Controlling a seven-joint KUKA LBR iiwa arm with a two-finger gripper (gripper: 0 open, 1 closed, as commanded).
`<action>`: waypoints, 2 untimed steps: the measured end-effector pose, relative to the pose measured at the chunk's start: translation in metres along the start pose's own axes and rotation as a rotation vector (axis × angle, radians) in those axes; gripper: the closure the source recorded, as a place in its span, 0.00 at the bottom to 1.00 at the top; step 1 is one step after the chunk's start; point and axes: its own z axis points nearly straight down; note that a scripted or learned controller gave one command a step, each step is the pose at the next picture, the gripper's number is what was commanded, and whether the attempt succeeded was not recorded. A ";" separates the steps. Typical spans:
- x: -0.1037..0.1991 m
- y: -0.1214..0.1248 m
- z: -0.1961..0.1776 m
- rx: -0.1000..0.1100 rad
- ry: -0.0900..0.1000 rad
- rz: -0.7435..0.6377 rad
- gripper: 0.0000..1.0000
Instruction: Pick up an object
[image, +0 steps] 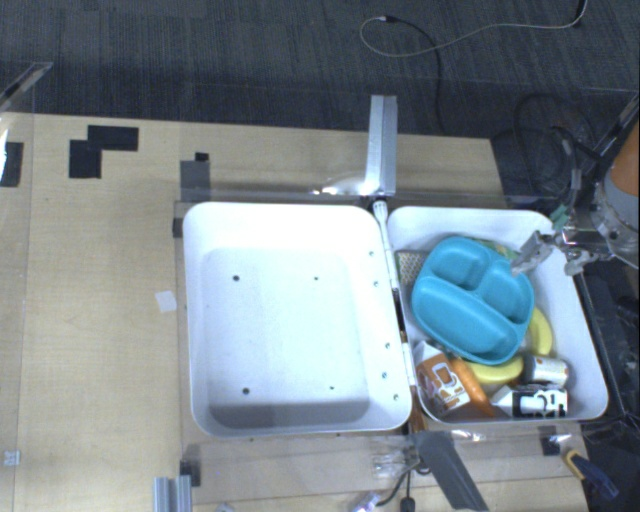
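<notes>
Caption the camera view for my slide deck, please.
Tool poised over right bin holding blue tray, banana.

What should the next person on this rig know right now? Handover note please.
Gripper: at the right bin's upper right, over the edge of the blue divided tray; nothing seen held.
Things: the tray lies on top of a banana; an orange packet and a small can sit near the front.
Left bin: holds none of these.
Done: nothing lifted.
Left: grasp and raise one item.
</notes>
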 end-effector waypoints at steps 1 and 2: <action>-0.027 0.014 0.041 -0.002 -0.001 -0.258 0.00; 0.034 0.076 0.037 -0.003 0.000 -0.038 0.00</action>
